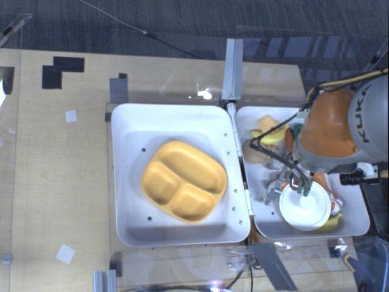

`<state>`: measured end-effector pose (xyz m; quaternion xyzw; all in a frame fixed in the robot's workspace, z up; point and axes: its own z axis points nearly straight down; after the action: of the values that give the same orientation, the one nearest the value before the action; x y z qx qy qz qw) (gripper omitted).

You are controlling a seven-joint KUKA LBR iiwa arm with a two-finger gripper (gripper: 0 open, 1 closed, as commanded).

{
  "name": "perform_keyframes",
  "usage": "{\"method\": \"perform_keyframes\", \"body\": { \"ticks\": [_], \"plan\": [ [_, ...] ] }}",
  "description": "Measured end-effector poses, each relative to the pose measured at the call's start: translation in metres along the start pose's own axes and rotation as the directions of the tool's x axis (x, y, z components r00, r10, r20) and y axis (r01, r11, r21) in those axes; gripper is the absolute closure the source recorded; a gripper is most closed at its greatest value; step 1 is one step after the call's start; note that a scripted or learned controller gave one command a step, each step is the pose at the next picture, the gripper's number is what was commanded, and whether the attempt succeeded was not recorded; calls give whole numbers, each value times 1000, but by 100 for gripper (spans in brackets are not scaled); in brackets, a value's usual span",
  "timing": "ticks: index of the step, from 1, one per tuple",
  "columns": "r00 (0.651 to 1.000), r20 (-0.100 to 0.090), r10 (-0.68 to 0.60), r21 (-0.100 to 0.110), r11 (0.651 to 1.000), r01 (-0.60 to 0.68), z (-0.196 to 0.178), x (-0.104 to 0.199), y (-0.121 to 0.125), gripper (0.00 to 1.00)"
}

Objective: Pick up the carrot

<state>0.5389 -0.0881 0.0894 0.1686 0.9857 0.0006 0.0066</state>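
Note:
In the right bin [262, 222] an orange piece that looks like the carrot [289, 140] peeks out at the left edge of the arm's orange band, mostly hidden by the arm. My gripper [287, 185] hangs low over the middle of this bin, just left of a white bowl [305, 210] and a little in front of the orange piece. I see nothing held in it.
A yellow divided plate [183, 180] lies in the left bin [130, 163]. Yellow and brown food items [266, 128] crowd the right bin's far left corner. A yellow piece [332, 223] and a red-orange piece [335, 203] lie by the bowl's right rim.

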Motion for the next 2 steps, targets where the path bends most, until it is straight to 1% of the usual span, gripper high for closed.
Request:
{"method": "perform_keyframes", "body": {
  "ticks": [1, 2],
  "plan": [
    [902, -2, 431, 3, 902, -431, -78, 44, -22, 0],
    [908, -7, 418, 6, 908, -418, -26, -27, -10, 0]
  ]
}}
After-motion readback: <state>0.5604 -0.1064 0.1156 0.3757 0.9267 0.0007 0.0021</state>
